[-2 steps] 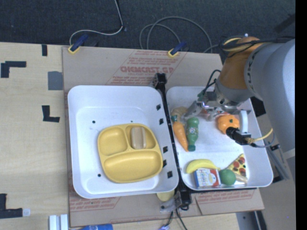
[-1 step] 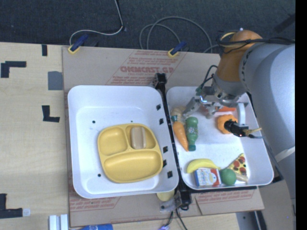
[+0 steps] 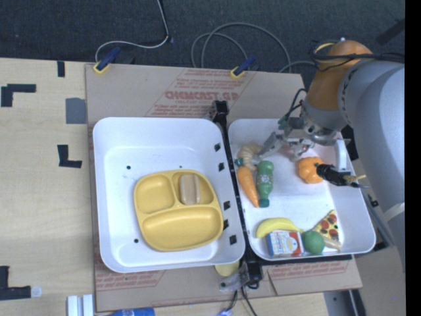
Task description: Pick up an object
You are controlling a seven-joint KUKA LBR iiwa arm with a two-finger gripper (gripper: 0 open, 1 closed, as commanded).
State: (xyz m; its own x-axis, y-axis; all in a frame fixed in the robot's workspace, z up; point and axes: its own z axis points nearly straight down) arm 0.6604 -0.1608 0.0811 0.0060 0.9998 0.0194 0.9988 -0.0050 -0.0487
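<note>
My gripper [image 3: 287, 147] hangs over the back of the right bin [image 3: 355, 206], open, with nothing between its fingers. One finger [image 3: 268, 144] points left toward a pale beige item [image 3: 247, 154]. The other finger sits just above an orange fruit [image 3: 308, 170]. A carrot [image 3: 248, 185] and a green bottle [image 3: 264, 183] lie side by side in front of the gripper. Along the bin's front lie a banana [image 3: 276, 226], a small carton [image 3: 284, 243], a green lime [image 3: 314, 242] and a pizza slice [image 3: 327, 226].
The left bin [image 3: 115, 150] holds a yellow divided plate [image 3: 172, 224] with a brown bread piece [image 3: 190, 189] in one compartment. The grey arm [image 3: 375, 110] covers the right bin's back right corner. Cables [image 3: 230, 38] lie behind the bins.
</note>
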